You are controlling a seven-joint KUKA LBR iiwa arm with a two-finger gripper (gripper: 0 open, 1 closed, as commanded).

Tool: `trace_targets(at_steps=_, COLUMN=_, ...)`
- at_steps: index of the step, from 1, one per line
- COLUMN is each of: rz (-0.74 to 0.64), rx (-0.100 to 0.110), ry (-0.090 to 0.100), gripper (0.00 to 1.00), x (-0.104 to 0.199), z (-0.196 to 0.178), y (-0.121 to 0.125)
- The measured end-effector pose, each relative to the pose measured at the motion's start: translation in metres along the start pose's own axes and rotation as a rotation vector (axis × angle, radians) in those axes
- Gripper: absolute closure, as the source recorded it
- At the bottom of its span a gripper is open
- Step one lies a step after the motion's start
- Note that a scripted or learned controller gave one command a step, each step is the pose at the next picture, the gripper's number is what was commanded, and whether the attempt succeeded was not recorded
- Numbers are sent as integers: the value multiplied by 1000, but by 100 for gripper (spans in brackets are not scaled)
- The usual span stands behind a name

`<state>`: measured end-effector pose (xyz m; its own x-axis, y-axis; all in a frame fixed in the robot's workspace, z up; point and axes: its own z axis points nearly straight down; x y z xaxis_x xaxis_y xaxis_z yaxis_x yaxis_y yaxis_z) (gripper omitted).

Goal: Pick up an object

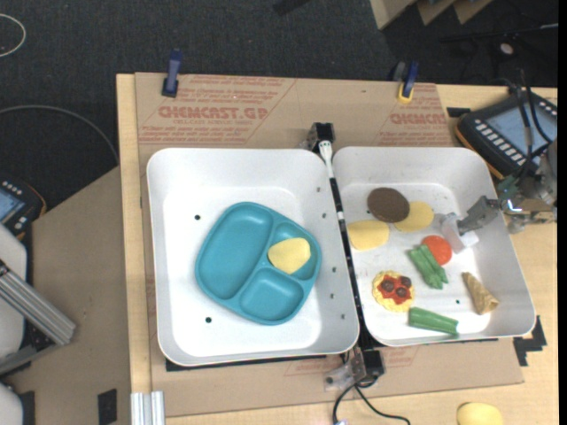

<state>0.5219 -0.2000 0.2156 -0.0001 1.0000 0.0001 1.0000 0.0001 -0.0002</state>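
The right bin (496, 321) holds several toy foods: a brown disc (388, 204), a yellow piece (368, 234) and another yellow piece (416, 216), a red tomato (436, 248), a green pod (428, 267), a small pizza (393, 289), a tan cone (479, 293) and a green cucumber (432, 320). My gripper (466, 223) reaches in from the right over that bin's right side. It sits just up and right of the tomato, with nothing seen held in it.
The left bin (177, 175) carries a blue divided plate (232, 257) with a yellow food piece (289, 254) in its right compartment. A tablet-like device (507, 134) and cables lie off the bench's right back corner. Clamps (171, 74) stand at the back edge.
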Motion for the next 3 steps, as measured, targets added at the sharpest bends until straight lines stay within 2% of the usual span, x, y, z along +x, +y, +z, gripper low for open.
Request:
trace_targets(at_steps=1, rz=1, rx=-4, ry=-3, gripper=0, x=31, z=120, y=-36)
trace_targets(at_steps=2, rz=0, rx=-1, ry=-3, gripper=0, x=62, z=131, y=-43)
trace_targets(at_steps=3, rz=2, rx=-3, ry=-2, gripper=100, x=62, z=121, y=-42)
